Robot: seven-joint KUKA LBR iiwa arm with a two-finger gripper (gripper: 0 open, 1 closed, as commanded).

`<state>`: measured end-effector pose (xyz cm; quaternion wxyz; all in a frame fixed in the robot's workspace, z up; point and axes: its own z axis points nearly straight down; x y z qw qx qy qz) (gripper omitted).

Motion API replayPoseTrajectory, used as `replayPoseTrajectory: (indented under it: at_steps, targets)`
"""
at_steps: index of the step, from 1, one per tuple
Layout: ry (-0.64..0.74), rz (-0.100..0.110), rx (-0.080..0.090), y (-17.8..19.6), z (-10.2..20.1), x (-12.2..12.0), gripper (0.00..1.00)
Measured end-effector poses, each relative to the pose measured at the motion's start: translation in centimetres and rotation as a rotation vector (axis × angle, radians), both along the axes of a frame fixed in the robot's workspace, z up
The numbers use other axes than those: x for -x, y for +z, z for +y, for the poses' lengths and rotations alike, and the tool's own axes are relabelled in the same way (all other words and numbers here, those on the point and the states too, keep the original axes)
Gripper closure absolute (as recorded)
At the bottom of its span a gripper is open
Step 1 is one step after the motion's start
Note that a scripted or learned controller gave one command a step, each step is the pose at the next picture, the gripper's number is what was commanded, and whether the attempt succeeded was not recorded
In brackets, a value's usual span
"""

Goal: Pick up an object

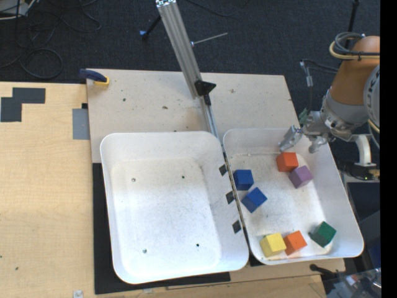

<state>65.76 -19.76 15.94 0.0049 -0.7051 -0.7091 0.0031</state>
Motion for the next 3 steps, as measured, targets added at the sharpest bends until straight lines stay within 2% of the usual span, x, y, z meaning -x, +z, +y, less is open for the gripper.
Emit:
replayPoseTrajectory:
  at_steps: [1, 2, 3]
  targets:
    - [-0.005, 0.000, 0.000, -4.9, -0.3, 0.8, 0.00]
    - [-0.004, -0.007, 0.002, -7.1, -0.2, 0.8, 0.00]
    - [-0.003, -0.003, 0.001, -6.3, -0.2, 0.8, 1.00]
